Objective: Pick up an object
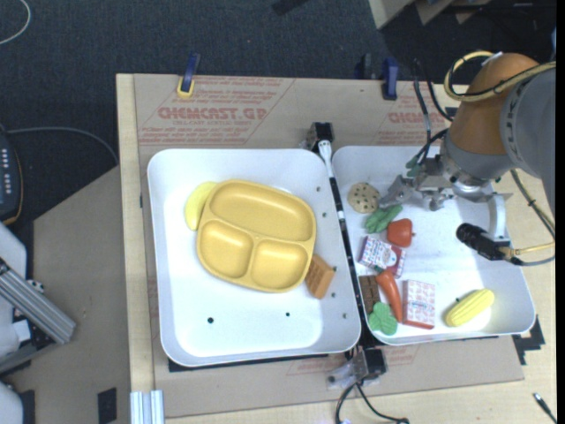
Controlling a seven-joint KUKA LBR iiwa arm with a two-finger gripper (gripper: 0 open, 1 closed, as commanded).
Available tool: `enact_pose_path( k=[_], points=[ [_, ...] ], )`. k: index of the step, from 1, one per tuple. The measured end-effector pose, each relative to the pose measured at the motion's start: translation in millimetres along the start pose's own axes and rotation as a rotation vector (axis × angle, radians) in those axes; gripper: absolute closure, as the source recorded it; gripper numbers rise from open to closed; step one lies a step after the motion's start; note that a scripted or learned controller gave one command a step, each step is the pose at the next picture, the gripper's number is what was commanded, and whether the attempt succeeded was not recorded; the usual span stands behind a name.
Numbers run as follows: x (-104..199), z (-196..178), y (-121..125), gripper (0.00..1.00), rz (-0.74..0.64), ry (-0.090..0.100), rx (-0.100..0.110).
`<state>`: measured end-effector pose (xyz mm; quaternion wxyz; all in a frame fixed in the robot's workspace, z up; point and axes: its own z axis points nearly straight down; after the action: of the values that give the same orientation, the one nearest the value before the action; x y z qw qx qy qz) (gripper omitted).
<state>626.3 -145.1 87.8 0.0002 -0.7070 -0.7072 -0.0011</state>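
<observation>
Right now the gripper (408,189) hangs low at the upper part of the right bin (516,276), centre-right of frame, w/ nothing visibly between its fingers; can't tell how far apart they are. Looks like the approach step, no pick yet: closest candidates are the cookie (361,197), green leafy piece (381,217) and red tomato (400,231) just below-left of it. Next move prob needs a short shift toward one of those, then a straight descent & close; corn cob (469,306) sits lower right, well apart.

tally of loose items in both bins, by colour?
Yellow: 3, divided plate, item behind the plate, corn
Red/orange: 2, tomato, carrot
Brown/tan: 2, cookie, wedge
Green: 1, leaf
Red-white packets: 2
Total: 10
</observation>
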Motion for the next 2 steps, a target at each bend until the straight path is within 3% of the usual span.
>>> enact_pose_path(
  k=[1, 2],
  points=[
    [0.1, -14.2, 2.9, 1.00, 0.000, -0.001, -0.011],
    [-9.7, -71.8, 2.3, 1.00, 0.001, -0.005, -0.006]
  ],
)
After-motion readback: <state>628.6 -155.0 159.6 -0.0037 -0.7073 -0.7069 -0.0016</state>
